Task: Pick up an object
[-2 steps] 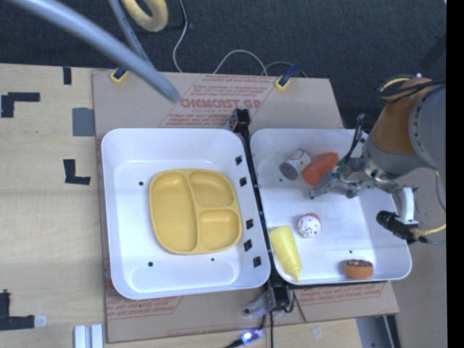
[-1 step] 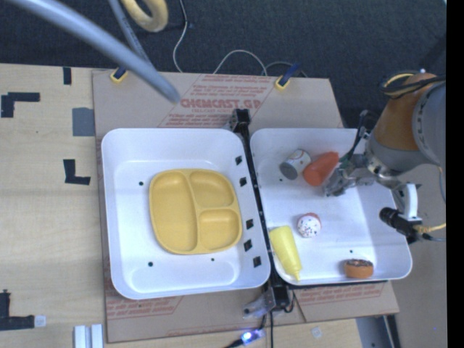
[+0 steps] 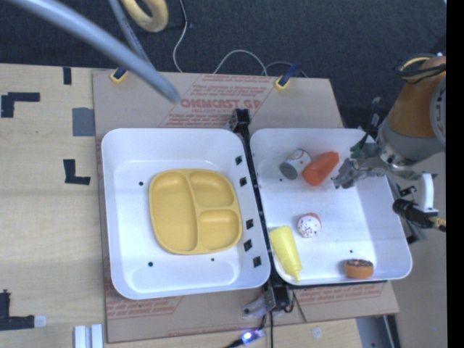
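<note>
My gripper (image 3: 348,174) hovers over the upper right part of the right bin (image 3: 384,223), just right of an orange carrot-like piece (image 3: 320,168). A small grey cup (image 3: 293,164) lies on its side to the carrot's left. A white ball with red speckles (image 3: 309,225) sits mid-bin. A yellow bottle-shaped object (image 3: 286,251) lies along the bin's left wall, and a brown doughnut (image 3: 358,267) rests near the front right corner. The arm's orange band (image 3: 417,111) stands above the wrist.
The left bin (image 3: 123,194) holds a yellow divided plate (image 3: 194,210). A black divider (image 3: 249,194) separates the two bins. Both bins sit on a cardboard sheet (image 3: 217,100). Grey tubing (image 3: 94,31) crosses the top left.
</note>
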